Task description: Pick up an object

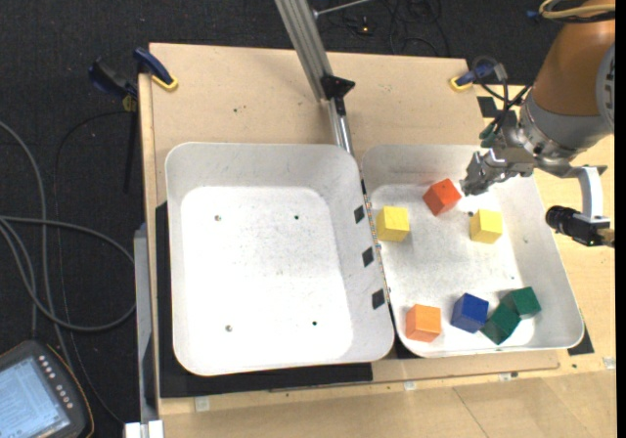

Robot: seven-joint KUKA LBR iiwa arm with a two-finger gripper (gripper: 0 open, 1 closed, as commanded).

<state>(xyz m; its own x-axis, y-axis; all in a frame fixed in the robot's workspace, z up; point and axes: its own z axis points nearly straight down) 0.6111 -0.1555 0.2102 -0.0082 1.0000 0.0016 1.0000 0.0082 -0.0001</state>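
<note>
1. The red-orange block point(442, 197) is small, tilted, and sits near the top of the right bin point(548, 270).
2. The end effector point(479, 177) hangs just beside it, arm reaching from the right; I cannot tell its grip.

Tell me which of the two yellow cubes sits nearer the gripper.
The yellow cube on the right, just below the gripper. The other yellow cube sits by the right bin's left wall.
</note>
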